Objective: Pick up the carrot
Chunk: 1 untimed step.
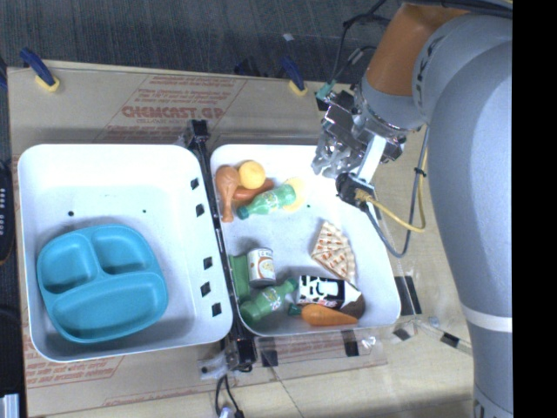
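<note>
- the right bin (383, 259) is the landmark; the carrot (328, 315) lies along its near wall, tip toward the near right corner.
- touching the carrot on its far side is a black-and-white carton (325, 290); left of that, a green bottle (265, 303) and a small can (260, 266).
- a waffle slice (334, 249) lies near the bin's right wall.
- at the far left corner: a chicken drumstick (227, 188), an orange ball (251, 174), a second green bottle (269, 201), a yellow piece (293, 188).
- the gripper (329, 158) hangs over the bin's far right corner, well apart from the carrot.
- the left bin (104, 168) beside it holds a blue divided tray (101, 281).
</note>
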Each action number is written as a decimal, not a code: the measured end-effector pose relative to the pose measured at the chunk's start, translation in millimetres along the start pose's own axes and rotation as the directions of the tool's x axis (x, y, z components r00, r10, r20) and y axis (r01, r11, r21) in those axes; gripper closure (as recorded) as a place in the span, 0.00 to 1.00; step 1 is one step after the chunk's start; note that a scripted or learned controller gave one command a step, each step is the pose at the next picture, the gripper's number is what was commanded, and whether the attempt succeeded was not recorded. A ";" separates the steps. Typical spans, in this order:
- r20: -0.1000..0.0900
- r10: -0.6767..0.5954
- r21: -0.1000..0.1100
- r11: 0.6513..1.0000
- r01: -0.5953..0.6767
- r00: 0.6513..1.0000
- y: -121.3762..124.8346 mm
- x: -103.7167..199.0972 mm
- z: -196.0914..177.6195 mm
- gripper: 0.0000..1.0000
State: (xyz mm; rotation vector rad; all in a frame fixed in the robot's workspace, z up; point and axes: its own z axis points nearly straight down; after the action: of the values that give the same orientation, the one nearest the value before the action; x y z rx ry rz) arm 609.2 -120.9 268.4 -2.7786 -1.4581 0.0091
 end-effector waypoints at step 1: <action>0.002 0.401 0.001 0.916 -0.401 0.916 14.9 -17.5 12.6 1.00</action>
State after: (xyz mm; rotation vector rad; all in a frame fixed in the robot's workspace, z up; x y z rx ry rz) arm 611.5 -143.8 255.7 -3.0192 -0.8581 0.0128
